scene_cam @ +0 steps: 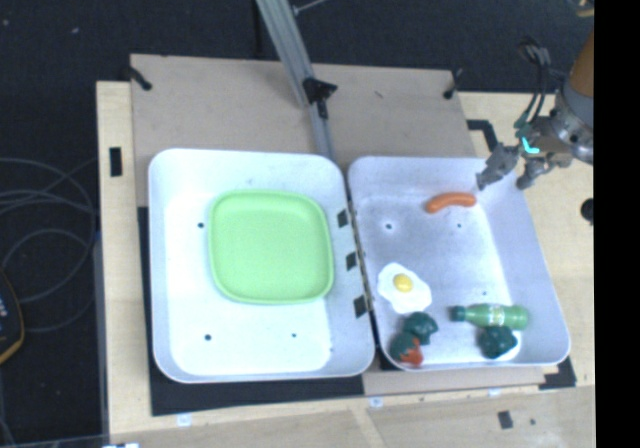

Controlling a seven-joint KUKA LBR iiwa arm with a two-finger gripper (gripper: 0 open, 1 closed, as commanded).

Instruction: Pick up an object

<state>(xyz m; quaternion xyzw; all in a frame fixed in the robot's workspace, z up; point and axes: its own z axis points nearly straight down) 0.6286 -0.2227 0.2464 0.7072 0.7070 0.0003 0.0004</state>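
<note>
No words, numbers, brand marks or signs can be read anywhere on the bench. The green bottle [490, 315], at about four o'clock, is too small and blurred to show any lettering.

An orange sausage [450, 202] lies flat near the right bin's far edge. A fried egg [403, 286], green bottle [492, 315] and two dark green vegetables [415, 329] lie near its front edge.

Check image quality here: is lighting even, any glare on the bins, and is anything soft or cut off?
Camera view: lighting is even and flat, shadows faint; the two white bins look bright, nearly washed out, without sharp glare spots. The whole frame is slightly soft. The green plate and sausage read clearly. The gripper sits near the right edge, its arm cropped.
</note>
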